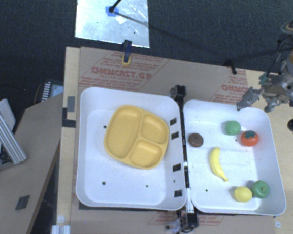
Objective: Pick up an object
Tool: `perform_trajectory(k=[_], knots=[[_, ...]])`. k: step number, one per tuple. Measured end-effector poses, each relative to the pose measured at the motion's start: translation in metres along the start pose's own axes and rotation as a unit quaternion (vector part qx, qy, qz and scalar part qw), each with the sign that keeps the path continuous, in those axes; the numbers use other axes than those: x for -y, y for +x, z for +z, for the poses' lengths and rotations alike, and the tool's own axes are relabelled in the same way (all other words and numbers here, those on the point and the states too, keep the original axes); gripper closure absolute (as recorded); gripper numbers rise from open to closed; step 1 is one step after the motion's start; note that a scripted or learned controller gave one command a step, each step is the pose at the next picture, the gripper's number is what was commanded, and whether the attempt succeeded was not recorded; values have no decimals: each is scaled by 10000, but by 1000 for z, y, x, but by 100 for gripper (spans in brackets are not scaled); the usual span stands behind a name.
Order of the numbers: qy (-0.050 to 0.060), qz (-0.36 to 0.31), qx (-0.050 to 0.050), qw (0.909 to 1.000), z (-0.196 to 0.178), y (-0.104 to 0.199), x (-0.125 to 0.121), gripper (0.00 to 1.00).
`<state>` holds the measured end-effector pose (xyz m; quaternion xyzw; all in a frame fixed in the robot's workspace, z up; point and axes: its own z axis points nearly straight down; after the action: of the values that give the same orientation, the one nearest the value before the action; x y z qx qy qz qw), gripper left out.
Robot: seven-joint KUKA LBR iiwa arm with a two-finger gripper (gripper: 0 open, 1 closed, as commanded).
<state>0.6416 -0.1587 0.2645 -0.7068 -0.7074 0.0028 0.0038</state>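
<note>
Banana (218, 164) in right bin (273, 150) | claw (260, 100) above far rim, spread open, holding nothing

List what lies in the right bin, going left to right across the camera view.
Brown disc → banana → green ball → lemon, tomato (about level) → green apple.

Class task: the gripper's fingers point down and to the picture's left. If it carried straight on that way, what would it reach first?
Probably the right bin's far rim, just below the gripper; depth is unclear, so it might reach the green ball.
</note>
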Motion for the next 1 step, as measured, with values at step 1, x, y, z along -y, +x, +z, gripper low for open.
perform_trajectory(k=[1], knots=[[-55, -12, 10, 10000, -7, 0, -2, 0]])
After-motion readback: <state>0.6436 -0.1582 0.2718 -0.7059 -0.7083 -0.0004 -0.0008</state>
